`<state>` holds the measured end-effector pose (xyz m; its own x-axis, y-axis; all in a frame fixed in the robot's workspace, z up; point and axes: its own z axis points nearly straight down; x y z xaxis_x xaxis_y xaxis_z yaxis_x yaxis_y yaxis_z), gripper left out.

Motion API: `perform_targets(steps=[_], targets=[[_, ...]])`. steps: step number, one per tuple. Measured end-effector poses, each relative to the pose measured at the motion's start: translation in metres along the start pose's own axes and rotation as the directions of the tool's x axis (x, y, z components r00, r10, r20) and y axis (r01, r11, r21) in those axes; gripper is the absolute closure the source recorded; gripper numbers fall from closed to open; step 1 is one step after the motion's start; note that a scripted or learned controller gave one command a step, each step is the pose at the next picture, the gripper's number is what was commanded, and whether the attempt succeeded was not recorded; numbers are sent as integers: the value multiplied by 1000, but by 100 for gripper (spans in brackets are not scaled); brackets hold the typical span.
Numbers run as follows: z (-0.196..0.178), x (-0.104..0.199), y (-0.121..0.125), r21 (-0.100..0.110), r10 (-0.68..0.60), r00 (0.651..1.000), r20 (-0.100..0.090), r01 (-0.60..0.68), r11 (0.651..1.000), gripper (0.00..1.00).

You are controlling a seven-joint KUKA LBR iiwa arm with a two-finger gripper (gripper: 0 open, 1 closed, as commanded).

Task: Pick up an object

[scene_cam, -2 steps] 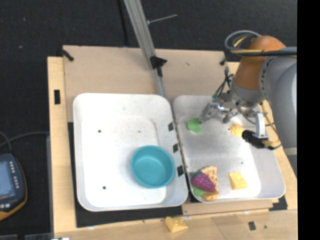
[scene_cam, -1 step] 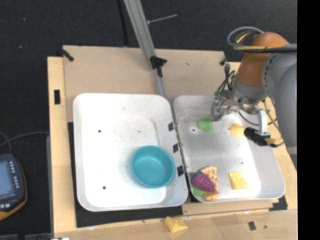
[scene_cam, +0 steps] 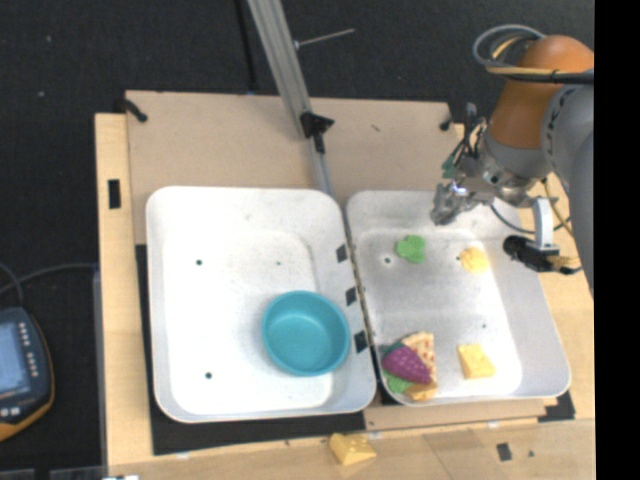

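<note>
Desk (scene_cam: pixel 230 138) carries two white bins; teal bowl (scene_cam: pixel 303 332) sits in the left bin (scene_cam: pixel 200 238). Gripper (scene_cam: pixel 446 208) hangs over the right bin's (scene_cam: pixel 520 308) far edge, near the green object (scene_cam: pixel 410 249); grip state can't be told.

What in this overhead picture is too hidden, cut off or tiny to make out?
- claw: too small and dark in the camera view to tell how it is set.
- Beige item in the right bin: partly covered by the purple grapes.
- Handheld screen: cut off by the left edge.
- Yellow piece on the bench: too small to identify.
</note>
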<state>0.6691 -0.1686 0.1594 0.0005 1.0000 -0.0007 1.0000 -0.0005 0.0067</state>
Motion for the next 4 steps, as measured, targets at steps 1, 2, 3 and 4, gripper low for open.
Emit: perform_targets(steps=[1, 2, 3, 4], targets=[[-48, -1, 2, -1, -3, 1000, 1, 3, 1000, 100], [-61, 47, -7, 4, -7, 1000, -2, 7, 1000, 100], [-55, 99, -28, 6, -6, 1000, -1, 6, 1000, 100], [-66, 154, -39, 5, -8, 1000, -3, 8, 1000, 100]])
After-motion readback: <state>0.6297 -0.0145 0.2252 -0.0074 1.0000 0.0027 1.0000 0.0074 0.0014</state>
